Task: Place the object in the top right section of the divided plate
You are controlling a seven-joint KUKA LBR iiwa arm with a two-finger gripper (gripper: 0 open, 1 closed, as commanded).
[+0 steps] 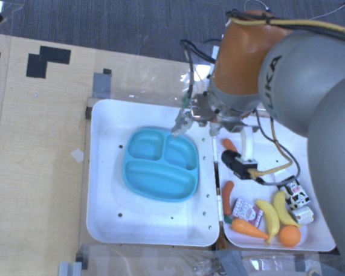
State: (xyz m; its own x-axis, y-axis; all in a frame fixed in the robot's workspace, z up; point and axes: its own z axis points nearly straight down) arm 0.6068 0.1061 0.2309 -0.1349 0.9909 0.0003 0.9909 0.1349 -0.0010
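Observation:
The blue divided plate (161, 165) lies in the left white bin (101, 218), with two small sections at the top and one long section below. My gripper (196, 128) hangs over the plate's top right section and the wall between the bins. It is open, its fingers (179, 126) spread wide with nothing between them. No object lies in the plate's top right section, though the wrist hides that section's far edge.
The right bin (323, 243) holds a carrot (249, 228), an orange (289, 235), two bananas (272, 214), a pink carton (248, 212), a red sausage (227, 192), a cow-patterned toy (297, 199) and a small orange piece (229, 144). The arm covers that bin's upper part.

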